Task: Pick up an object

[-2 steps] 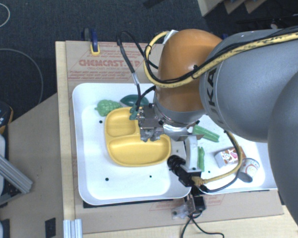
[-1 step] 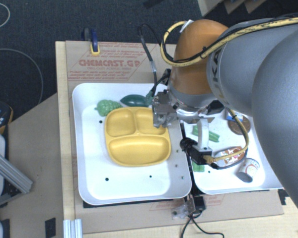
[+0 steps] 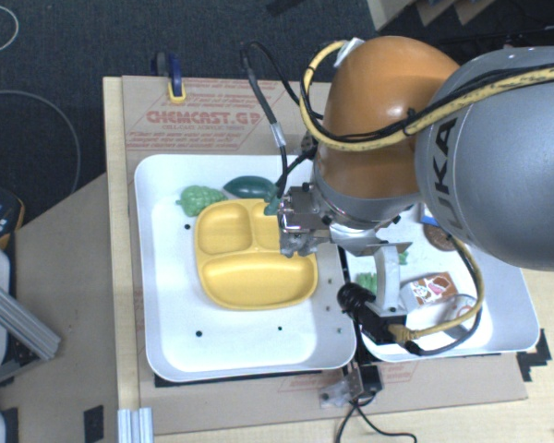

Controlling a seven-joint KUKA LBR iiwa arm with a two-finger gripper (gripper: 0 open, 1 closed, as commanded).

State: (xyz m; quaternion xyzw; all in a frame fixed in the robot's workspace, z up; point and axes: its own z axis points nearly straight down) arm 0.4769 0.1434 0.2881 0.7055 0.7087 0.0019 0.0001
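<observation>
While my gripper (image 3: 294,233) hangs at the right rim of the yellow tray (image 3: 251,257) in the left bin (image 3: 166,275), I cannot tell its state; the tray extends leftward.
</observation>
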